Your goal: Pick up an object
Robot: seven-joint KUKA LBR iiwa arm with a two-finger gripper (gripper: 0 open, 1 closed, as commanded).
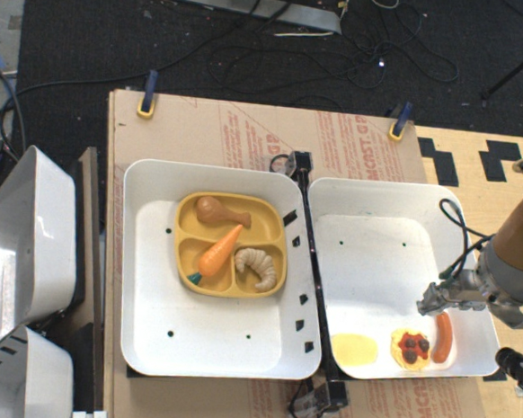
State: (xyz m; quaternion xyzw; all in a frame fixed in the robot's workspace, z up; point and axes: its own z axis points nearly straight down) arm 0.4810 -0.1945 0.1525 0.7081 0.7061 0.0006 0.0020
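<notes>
My gripper (441, 300) hangs low over the right bin (375, 249), near its right wall, with the arm coming in from the right. Just below it lies a red sausage (444, 338). Left of the sausage sits a small tart with red and dark berries (412, 348), and further left a flat yellow disc (355, 350). In the left bin (147, 285) stands a yellow divided plate (276, 221) holding a chicken drumstick (222, 212), a carrot (219, 253) and a pale shrimp-like piece (258, 266).
A black cable (458, 230) loops from the arm over the right bin's far right corner. Both bins rest on a cardboard sheet (250, 131) held by two clamps at its far edge. White containers (19, 257) stand off the bench's left side.
</notes>
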